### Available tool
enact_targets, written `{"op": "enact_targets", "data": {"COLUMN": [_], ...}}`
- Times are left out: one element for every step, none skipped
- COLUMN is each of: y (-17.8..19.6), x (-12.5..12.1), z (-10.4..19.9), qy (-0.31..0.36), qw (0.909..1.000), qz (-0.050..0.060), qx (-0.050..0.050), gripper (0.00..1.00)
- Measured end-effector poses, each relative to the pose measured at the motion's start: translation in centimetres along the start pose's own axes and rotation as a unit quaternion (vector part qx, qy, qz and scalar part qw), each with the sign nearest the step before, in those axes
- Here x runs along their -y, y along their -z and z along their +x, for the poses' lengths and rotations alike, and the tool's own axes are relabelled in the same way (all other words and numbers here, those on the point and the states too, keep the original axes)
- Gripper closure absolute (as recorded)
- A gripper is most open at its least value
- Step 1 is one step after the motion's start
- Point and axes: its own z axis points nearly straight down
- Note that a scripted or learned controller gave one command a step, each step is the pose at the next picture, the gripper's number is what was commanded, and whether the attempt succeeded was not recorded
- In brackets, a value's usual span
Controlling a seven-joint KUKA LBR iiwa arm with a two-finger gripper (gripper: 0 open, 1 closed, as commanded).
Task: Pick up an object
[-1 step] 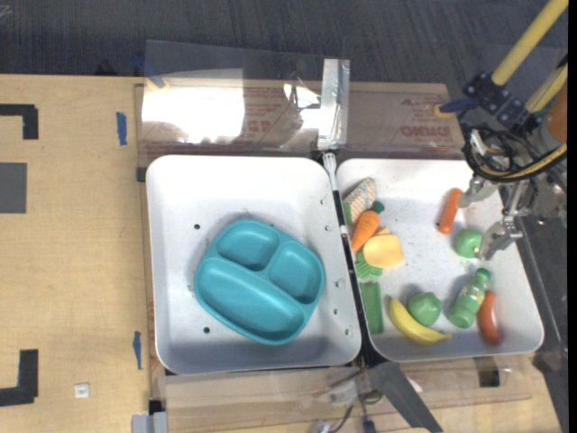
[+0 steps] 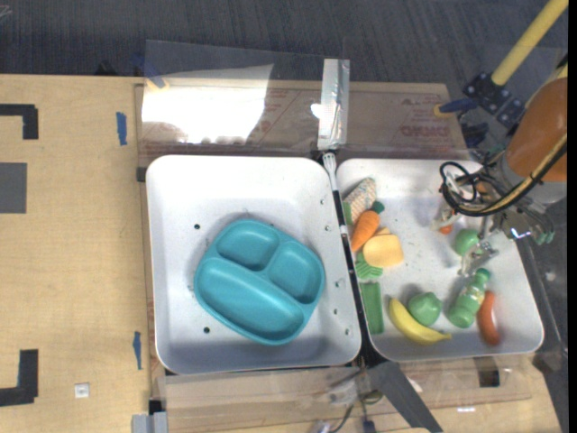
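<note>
The right bin [image 2: 424, 180] holds several toy foods. An orange carrot [image 2: 365, 226] and a yellow piece [image 2: 383, 251] lie by its left wall, with a long green piece [image 2: 371, 303] below them. A banana [image 2: 415, 325] and a round green fruit [image 2: 424, 307] sit near the front. A green bottle [image 2: 467, 303] and a red piece [image 2: 489, 318] lie at the front right. My gripper [image 2: 476, 256] hangs low over the bin's right side, just above the green bottle. A small green item [image 2: 466, 240] is right beside it.
The left bin [image 2: 171, 242] holds a teal divided plate [image 2: 260, 280]. A striped grey-white item [image 2: 359, 192] lies in the right bin's back left corner. A metal divider [image 2: 332, 106] and a clear sheet [image 2: 212, 106] stand behind the bins. Black cables [image 2: 464, 188] loop under the wrist.
</note>
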Motion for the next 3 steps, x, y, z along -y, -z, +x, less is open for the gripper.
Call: {"op": "enact_targets", "data": {"y": [-2.2, -2.2, -2.2], "x": [-1.9, 0.6, -4.9], "z": [-0.2, 5.2, -1.4], "qy": [0.002, 0.038, 0.059], "qw": [1.0000, 0.9993, 0.9982], "qz": [0.003, 0.003, 0.002], "qx": [0.004, 0.004, 0.007], "gripper": [0.00, 0.00, 0.00]}}
